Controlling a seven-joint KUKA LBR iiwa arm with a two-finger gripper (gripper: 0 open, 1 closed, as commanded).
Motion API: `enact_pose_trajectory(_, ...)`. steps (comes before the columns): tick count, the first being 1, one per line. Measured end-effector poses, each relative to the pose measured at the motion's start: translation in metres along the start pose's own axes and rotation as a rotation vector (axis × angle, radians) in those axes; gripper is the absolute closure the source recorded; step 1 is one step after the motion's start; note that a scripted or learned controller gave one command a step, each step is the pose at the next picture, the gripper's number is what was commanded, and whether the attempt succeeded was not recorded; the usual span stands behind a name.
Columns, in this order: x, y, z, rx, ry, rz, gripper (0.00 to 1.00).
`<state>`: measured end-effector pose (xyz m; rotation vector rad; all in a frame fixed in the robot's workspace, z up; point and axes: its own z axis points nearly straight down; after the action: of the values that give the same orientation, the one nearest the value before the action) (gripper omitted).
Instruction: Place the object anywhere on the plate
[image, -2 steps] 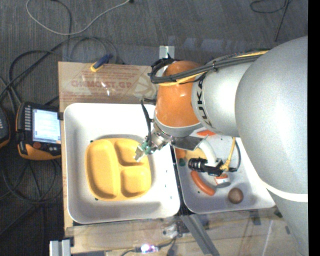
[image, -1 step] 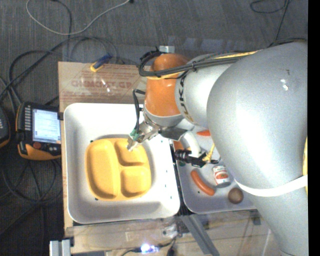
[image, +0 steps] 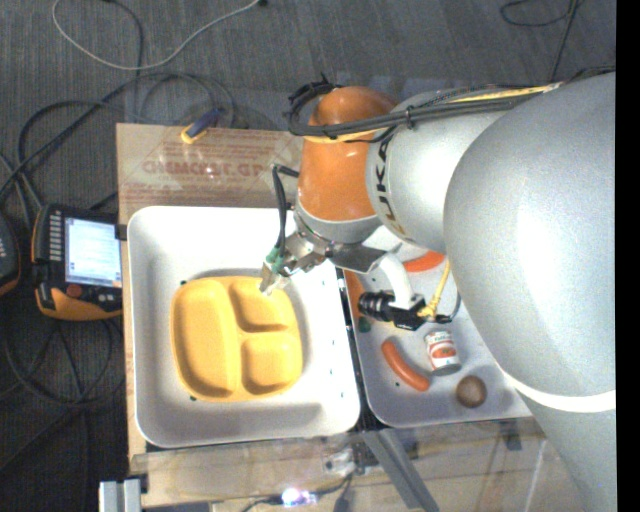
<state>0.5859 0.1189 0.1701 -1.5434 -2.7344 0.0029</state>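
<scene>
Since my gripper (image: 271, 272) hangs right over the upper-right corner of the plate (image: 215, 340), the move ahead turns on one thing: the bulk of the plate lies down and to the left of the tip, w/ the tip approx. above the rim rather than above a compartment. Can't tell whether the gripper is apart, together or clamped on anything; it's too small and dark at this angle. A small greenish bit (image: 271, 262) sits at the tip. I'd guess that's the object, but it may just be part of the tool, so no claim that I hold it.

The plate is yellow-orange, squarish w/ rounded corners and 3 sections: one big on the left, two smaller on the right. It lies flat in the middle of the left bin (image: 160, 230), centre-left of frame. A short shift down-left before letting go would prob. land the object in a section, not on the rim.

Farther right, in the right bin (image: 382, 398), well apart from the plate: a sausage (image: 405, 366), a small can (image: 441, 351), a brown ball (image: 470, 391).
</scene>
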Motion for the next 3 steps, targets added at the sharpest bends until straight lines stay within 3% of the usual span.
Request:
enact_pose_trajectory(1, 0.001, -0.04, -0.013, 0.001, -0.002, 0.009, 1.0)
enact_pose_trajectory(2, 0.02, -0.006, 0.034, 0.002, 0.001, 0.094, 1.0)
enact_pose_trajectory(3, 0.02, -0.006, 0.034, 0.001, 0.001, 0.095, 0.0)
